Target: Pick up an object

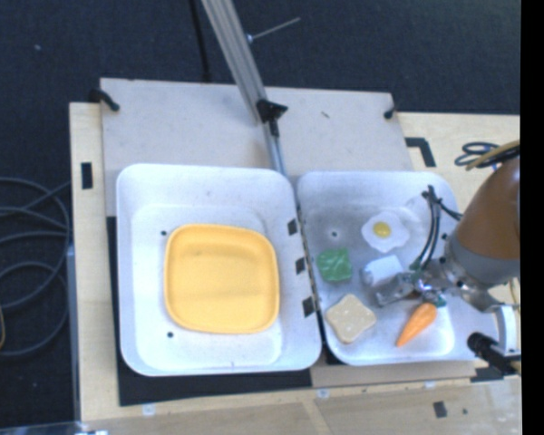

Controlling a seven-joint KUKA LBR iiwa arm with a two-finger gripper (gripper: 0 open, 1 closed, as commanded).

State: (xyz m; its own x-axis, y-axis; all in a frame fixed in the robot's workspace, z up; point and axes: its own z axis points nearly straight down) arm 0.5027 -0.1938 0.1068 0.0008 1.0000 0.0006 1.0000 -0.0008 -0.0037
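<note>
A small white block (382, 267) lies in the right bin (344, 188), just left of the end effector (401, 287), which hangs low over the bin floor; whether it touches the block is unclear, and whether it is apart or together cannot be told. An orange carrot (416, 323) lies just near of the end effector, a fried egg (384, 232) farther back, a green piece (335, 264) to the left, and a bread slice (350, 318) at near left. The left bin (136, 188) holds a yellow plate (222, 277).
</note>
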